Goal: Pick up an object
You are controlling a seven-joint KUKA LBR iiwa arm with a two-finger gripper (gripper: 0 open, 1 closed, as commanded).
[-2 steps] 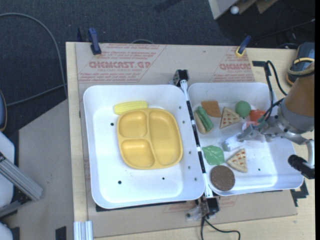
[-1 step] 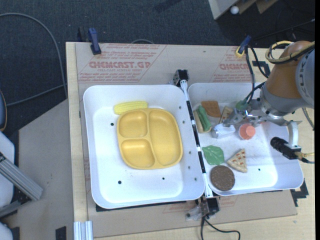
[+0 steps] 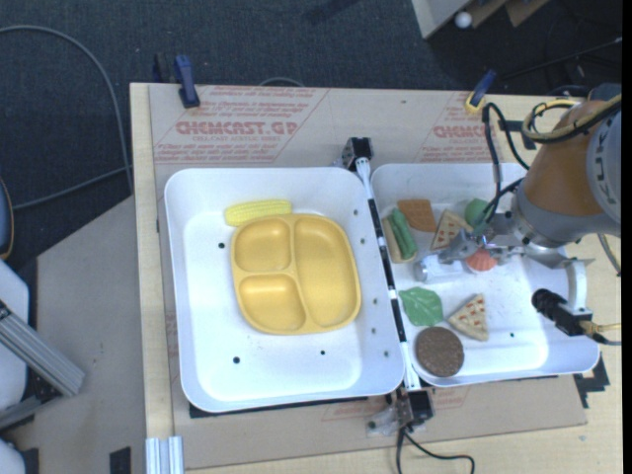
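My gripper [image 3: 460,253] is low inside the right bin [image 3: 523,358], near its middle, with the arm coming in from the right. A small red-orange toy [image 3: 482,261] lies right against the gripper's tip, on its right side. A pizza slice [image 3: 449,230] sits just behind the gripper, and a green round piece [image 3: 477,210] lies further back. A brown toast [image 3: 416,213] and a green pickle [image 3: 400,233] lie at the bin's back left. In front are a green leaf [image 3: 423,304], a second pizza slice [image 3: 470,317] and a brown round patty [image 3: 438,351].
The left bin [image 3: 197,294] holds a yellow divided plate [image 3: 294,271] with a yellow corn cob [image 3: 258,210] behind it. A raised divider [image 3: 380,255] separates the two bins. A black cable fitting [image 3: 558,312] hangs from the arm over the right bin's right side.
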